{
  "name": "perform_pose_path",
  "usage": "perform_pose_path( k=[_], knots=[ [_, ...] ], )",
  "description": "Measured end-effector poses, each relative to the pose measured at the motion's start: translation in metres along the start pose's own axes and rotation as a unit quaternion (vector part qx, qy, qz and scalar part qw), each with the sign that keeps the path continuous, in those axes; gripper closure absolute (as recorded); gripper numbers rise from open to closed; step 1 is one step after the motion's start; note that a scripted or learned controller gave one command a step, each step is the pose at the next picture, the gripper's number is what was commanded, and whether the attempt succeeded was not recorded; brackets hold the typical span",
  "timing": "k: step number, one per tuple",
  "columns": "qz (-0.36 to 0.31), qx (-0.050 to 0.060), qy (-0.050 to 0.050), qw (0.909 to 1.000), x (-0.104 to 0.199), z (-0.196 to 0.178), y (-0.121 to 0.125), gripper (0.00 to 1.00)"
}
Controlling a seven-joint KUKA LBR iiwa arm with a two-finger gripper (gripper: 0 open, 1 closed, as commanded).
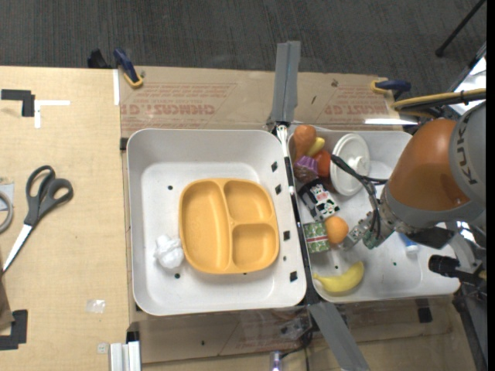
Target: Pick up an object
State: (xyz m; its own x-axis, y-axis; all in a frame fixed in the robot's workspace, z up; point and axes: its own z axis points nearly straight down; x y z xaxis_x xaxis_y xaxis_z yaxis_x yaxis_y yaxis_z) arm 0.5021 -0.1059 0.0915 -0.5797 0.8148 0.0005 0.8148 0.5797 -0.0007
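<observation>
Orange (336,229) sits just beside tool (360,234), grip state unclear; banana (341,279) and carton (320,199) crowd nearby.

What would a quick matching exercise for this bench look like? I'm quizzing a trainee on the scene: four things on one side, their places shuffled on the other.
Things:
1. divided yellow plate
2. banana
3. scissors
4. crumpled white wad

Places:
A. on the wooden bench, outside both bins, at the view's left
B. near the front edge of the right bin
C. middle of the left bin
D. in the left bin, against the plate's left lower corner

Pairs: 1-C, 2-B, 3-A, 4-D
</observation>
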Motion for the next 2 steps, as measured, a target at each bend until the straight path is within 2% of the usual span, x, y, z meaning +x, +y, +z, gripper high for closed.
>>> perform_pose_path(
  k=[1,2],
  knots=[
    [-0.127,-0.001,-0.002,0.9919,-0.065,-0.236,-0.012,1.0],
    [-0.136,0.0,-0.001,0.9906,-0.119,-0.087,-0.033,1.0]
  ],
)
